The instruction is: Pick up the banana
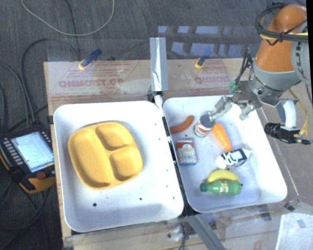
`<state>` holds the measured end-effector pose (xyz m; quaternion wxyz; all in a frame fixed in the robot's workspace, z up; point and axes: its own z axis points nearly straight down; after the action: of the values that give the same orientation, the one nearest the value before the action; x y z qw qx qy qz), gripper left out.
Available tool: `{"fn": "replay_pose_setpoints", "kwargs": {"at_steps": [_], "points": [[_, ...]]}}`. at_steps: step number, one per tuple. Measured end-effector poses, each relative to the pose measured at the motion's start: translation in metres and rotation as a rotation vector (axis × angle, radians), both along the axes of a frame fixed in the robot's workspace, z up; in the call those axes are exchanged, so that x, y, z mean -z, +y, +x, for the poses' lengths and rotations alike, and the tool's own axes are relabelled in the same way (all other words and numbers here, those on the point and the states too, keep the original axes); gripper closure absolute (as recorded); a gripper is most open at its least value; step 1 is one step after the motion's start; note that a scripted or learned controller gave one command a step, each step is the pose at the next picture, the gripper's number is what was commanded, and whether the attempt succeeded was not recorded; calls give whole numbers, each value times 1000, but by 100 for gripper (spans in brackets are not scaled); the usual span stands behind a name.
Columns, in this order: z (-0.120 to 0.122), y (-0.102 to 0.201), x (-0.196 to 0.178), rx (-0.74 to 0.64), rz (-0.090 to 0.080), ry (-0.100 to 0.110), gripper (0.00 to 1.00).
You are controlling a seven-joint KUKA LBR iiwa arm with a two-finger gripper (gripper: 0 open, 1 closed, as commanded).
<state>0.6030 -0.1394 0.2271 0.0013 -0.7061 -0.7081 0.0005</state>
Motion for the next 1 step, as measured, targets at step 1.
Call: {"fn": "replay_pose_setpoints", "kwargs": {"at_steps": [1], "points": [[-79,7,33,30,-1,1,0]]}}
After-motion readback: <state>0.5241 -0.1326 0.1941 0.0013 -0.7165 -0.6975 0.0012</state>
